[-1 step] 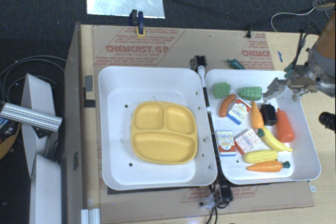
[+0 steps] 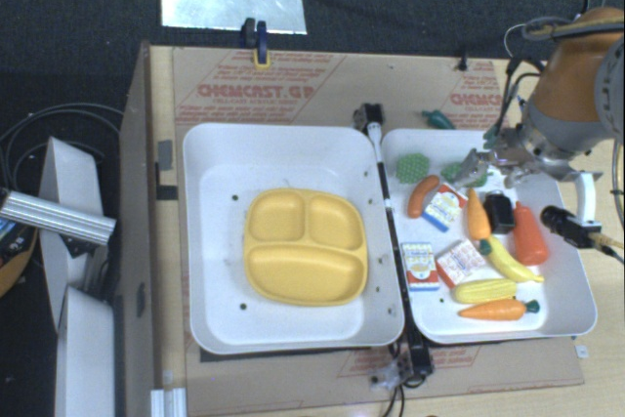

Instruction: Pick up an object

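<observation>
The right bin (image 2: 576, 303) holds several toy foods. Among them are a green round piece (image 2: 412, 166), an orange sausage (image 2: 422, 195), a small carton (image 2: 444, 208), an upright orange carrot (image 2: 477, 216), a black block (image 2: 499, 212), a red-orange pepper (image 2: 529, 235), a banana (image 2: 510, 261) and a yellow corn cob (image 2: 485, 290). A second carrot (image 2: 498, 310) lies at the front. My gripper (image 2: 471, 167) hangs low over the bin's far part, between the green piece and the upright carrot. I see nothing held in it.
In the left bin (image 2: 210, 210) lies a yellow divided plate (image 2: 305, 245). Two more small cartons (image 2: 420, 266) (image 2: 461, 262) lie in the right bin's front half. A black clip (image 2: 371, 117) sits where the bins meet at the back.
</observation>
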You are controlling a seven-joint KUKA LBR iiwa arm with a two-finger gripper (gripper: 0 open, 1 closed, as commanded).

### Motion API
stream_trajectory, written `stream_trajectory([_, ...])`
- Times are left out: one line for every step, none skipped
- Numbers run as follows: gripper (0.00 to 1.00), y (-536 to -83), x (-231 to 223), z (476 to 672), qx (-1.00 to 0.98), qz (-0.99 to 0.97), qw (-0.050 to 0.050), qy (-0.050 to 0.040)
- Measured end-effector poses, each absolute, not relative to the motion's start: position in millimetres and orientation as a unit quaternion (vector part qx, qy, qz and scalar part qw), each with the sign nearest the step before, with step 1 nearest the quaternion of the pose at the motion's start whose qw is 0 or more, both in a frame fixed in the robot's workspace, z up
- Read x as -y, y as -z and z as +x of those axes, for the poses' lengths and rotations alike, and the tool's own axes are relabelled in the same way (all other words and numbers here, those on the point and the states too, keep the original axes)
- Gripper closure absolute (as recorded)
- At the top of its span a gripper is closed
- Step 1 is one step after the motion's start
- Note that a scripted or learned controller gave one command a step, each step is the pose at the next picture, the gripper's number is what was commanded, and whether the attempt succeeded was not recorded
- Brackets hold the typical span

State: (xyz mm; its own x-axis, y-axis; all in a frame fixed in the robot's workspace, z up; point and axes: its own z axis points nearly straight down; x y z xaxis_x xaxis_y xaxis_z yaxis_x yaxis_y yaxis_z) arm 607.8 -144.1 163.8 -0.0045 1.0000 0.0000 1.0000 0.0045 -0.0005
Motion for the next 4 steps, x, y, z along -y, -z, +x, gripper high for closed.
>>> stream_trajectory([0.0, -96, 180, 589.6, 0.708, -0.706, -0.001, 0.001])
stream_trajectory([1.0, -107, 181, 590.2, 0.709, -0.705, -0.002, 0.0015])
stream_trajectory([1.0, -217, 127, 570.6, 0.709, -0.706, -0.002, 0.0019])
stream_trajectory([1.0, -214, 65, 534.9, 0.708, -0.706, -0.001, 0.0006])
